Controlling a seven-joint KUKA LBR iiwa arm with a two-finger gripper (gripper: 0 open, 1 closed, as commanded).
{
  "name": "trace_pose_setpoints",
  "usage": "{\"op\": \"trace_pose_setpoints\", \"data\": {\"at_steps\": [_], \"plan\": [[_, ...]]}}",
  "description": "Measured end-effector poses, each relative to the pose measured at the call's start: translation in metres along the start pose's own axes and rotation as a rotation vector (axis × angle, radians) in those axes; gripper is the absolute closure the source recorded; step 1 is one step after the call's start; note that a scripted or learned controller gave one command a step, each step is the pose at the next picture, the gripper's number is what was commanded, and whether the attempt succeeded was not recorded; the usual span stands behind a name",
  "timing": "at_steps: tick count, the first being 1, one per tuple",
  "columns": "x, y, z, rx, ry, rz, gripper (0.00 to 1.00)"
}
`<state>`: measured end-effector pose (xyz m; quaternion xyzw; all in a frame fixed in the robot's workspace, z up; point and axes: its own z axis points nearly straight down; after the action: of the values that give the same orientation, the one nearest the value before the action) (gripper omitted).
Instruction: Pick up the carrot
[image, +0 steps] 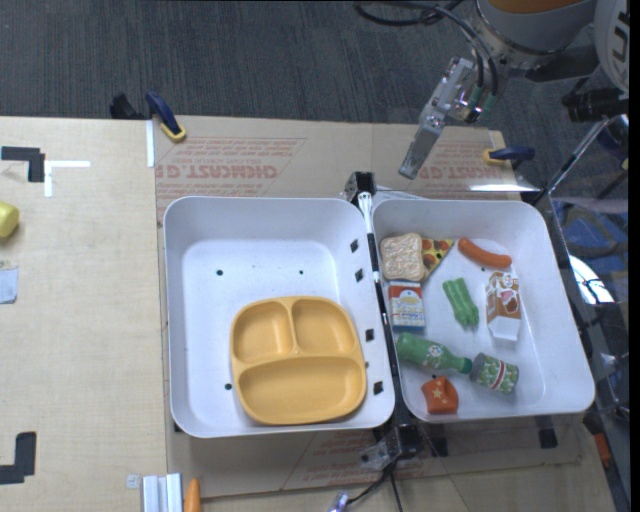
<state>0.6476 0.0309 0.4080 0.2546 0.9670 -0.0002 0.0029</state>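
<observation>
The gripper (420, 152) hangs above the right bin's (548, 268) far rim, jaws' state impossible to tell; the carrot (485, 254) lies below-right, long axis left-to-right.

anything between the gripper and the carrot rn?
Nothing visible. The gripper hangs above the right bin's far edge. The carrot lies exposed near the bin's back, top unobstructed; pizza slice beside it, milk carton just in front.
</observation>
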Motion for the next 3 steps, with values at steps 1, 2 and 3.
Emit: {"op": "trace_pose_setpoints", "data": {"at_steps": [1, 2, 3], "plan": [[0.047, 0.075, 0.185, 0.004, 0.006, 0.219, 0.00], [0.103, 0.013, 0.216, 0.002, 0.005, -0.008, 0.00], [0.158, 0.004, 0.315, -0.001, 0.003, 0.065, 0.00]]}}
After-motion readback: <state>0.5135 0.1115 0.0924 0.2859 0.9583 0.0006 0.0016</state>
